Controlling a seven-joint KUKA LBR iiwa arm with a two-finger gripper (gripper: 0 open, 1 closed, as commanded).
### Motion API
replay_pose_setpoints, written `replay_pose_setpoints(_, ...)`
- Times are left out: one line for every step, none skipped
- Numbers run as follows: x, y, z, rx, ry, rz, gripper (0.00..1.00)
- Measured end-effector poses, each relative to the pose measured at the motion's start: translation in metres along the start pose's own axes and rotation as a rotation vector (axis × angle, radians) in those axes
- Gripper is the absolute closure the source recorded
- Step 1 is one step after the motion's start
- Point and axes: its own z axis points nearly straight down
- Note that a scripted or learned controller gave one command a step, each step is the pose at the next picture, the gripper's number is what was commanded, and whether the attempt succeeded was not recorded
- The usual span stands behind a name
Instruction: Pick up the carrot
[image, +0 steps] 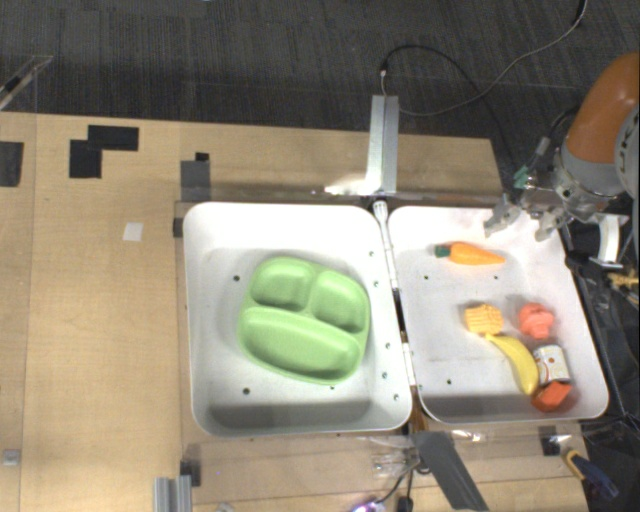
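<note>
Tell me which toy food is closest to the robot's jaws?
The carrot, lying alone at the far end of the right bin. The banana and other toys sit farther from the gripper.

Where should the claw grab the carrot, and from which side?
Probably mid-body on the carrot, coming straight down. It lies flat and alone in the right bin, long axis left-right, so the claw should close across its width, near-far.

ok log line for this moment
task: pick up carrot | carrot: lying in right bin, untouched | gripper: open, above bin's far right corner | grasp: not yet
</note>
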Motion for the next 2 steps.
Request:
replay_pose_setpoints(0.037,-0.004,0.060,0.002,0.002,0.001,0.00)
replay_pose_setpoints(0.038,-0.002,0.047,-0.001,-0.002,-0.005,1.00)
